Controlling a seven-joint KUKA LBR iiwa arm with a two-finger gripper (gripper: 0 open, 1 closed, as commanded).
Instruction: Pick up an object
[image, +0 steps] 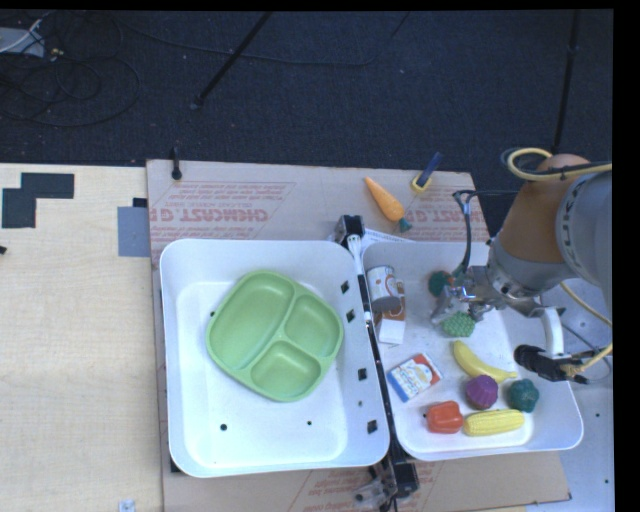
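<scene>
My gripper (463, 300) is low in the right bin (560, 435), at its upper middle, directly above a small green leafy toy (459, 325) and touching or almost touching it. A teal ball-shaped toy (438, 283) lies just left of the gripper. Other pickable items in this bin are a yellow banana (478, 360), a purple toy (481, 391), a dark green toy (522, 395), a corn cob (493, 422), a red pepper (444, 416), a small printed carton (413, 376) and a can (383, 285) with a white box (390, 330) below it.
The left bin (190, 420) holds a green divided plate (277, 334). An orange carrot (385, 200) and a blue and yellow tool (427, 172) lie on the cardboard behind the bins. The arm's body (545, 235) and its cables hang over the right bin's right side.
</scene>
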